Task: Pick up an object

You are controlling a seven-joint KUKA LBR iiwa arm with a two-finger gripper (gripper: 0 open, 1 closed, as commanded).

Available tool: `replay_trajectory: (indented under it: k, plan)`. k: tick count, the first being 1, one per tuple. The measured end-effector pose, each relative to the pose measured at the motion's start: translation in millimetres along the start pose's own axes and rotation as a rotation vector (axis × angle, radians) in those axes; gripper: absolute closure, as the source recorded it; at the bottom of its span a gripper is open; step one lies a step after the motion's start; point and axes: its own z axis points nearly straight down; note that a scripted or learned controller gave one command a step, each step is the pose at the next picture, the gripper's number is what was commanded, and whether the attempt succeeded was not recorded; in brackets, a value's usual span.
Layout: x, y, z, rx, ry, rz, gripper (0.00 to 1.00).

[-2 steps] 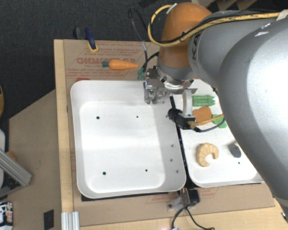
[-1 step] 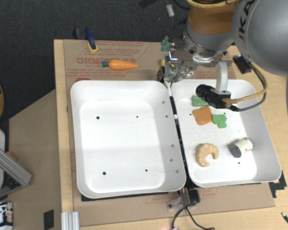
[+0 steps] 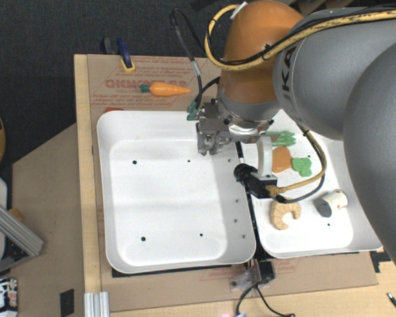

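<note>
My gripper point(image 3: 208, 142) hangs under the orange wrist band, over the far right corner of the left bin point(image 3: 165, 203), with nothing seen in it. In the right bin point(image 3: 317, 242) lie a tan croissant point(image 3: 285, 214), an orange piece with a green leafy end point(image 3: 283, 159), a second green piece point(image 3: 284, 138) partly hidden by the arm, and a small white and grey object point(image 3: 330, 203). A toy carrot point(image 3: 168, 90) rests on the cardboard beyond the left bin, outside both bins.
The big grey arm point(image 3: 356, 91) covers the far and right parts of the right bin. A black cable and clamp point(image 3: 252, 179) hang along the divide between the bins. A blue and yellow clip point(image 3: 125, 57) sits at the cardboard's far edge.
</note>
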Motion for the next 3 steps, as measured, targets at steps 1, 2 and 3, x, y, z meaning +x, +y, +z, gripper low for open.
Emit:
replay_trajectory:
  k: [1, 2, 3]
  plan:
    - [67, 7, 40, -0.004, 0.001, -0.002, 1.00]
    - [84, -29, 63, -0.002, -0.001, 0.002, 1.00]
    - [104, -57, 71, -0.004, 0.000, 0.002, 1.00]
